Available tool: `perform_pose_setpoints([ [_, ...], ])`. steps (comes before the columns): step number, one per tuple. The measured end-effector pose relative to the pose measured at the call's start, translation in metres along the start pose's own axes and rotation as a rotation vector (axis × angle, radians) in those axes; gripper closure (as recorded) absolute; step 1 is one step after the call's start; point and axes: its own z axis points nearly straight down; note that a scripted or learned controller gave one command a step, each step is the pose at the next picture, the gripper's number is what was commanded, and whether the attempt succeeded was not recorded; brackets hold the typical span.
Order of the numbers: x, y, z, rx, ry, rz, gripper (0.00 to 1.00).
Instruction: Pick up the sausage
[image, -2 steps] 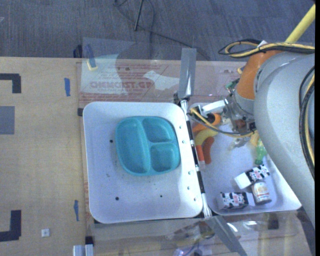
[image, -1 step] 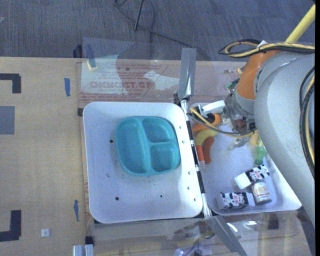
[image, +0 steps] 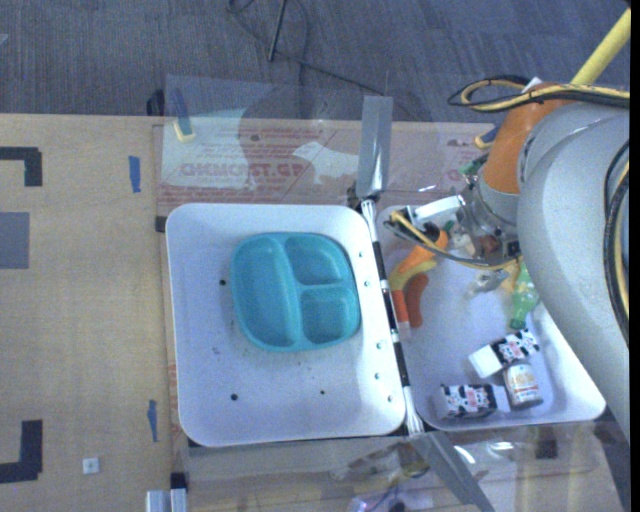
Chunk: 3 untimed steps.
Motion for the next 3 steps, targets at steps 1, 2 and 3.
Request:
perform_pose_setpoints([
  [1,0.002,0.009,0.0,0.0,0.005,0.052,0.0],
  [2,0.002,0.011,-0.012,-0.003,0.01,0.055,1.0],
  [3,0.009,-0.014,-0.002,-0.006,0.017,0.056,1.0],
])
